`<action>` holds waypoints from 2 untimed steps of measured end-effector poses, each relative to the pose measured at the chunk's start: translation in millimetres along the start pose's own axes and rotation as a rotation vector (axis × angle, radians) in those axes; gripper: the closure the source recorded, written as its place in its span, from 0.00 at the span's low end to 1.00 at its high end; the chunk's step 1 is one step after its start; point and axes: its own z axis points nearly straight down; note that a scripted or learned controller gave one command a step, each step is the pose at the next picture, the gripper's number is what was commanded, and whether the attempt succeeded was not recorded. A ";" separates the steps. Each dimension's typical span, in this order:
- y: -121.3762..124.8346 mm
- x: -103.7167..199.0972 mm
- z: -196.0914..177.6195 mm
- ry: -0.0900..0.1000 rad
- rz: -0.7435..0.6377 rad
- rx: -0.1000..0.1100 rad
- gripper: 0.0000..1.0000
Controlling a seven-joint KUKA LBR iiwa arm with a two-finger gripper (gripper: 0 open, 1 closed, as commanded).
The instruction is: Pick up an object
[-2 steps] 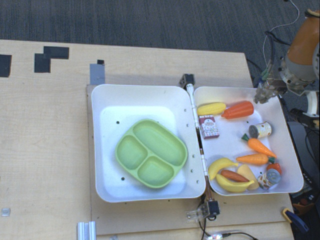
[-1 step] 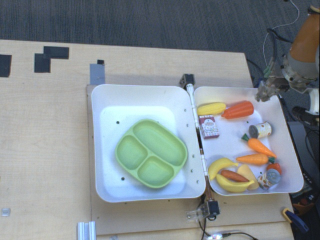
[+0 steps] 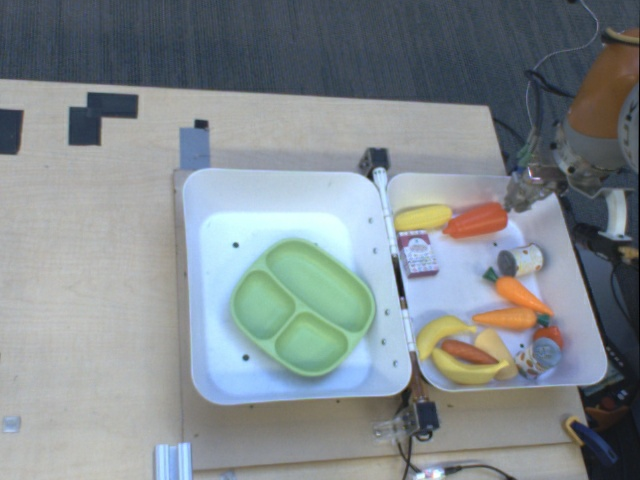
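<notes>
Red-orange pepper-like toy [image 3: 477, 220] lies at the far end of the right bin [image 3: 585, 298], long axis roughly left-right, its left tip touching or just beside a yellow piece [image 3: 423, 216] next to the divider. Gripper [image 3: 527, 188] sits at the pepper's right end, at the bin's far right corner — too small and blurred to tell how far the claw is open or whether it has anything; cannot tell. Arm's orange band [image 3: 605, 86] is up at the right edge, above the wrist.

Rest of right bin:
- small red carton [image 3: 418, 253] just below the yellow piece, against the divider
- grey-and-cream cylinder [image 3: 522, 260] on its side, mid-bin
- 2 orange carrots [image 3: 516, 305] just below it, close together
- banana [image 3: 452, 348] at the near end with a red-brown sausage-like item [image 3: 466, 351] on it and a pale wedge [image 3: 494, 348] beside
- small can-like item [image 3: 541, 353] in the near right corner

Left bin [image 3: 215, 268] holds 1 green 3-compartment plate [image 3: 303, 306], roughly centred, turned at a slant.
</notes>
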 end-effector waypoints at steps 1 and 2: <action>0.3 -0.7 -22.6 -0.001 0.000 -0.002 1.00; 0.1 -0.2 -15.8 0.000 0.000 0.000 1.00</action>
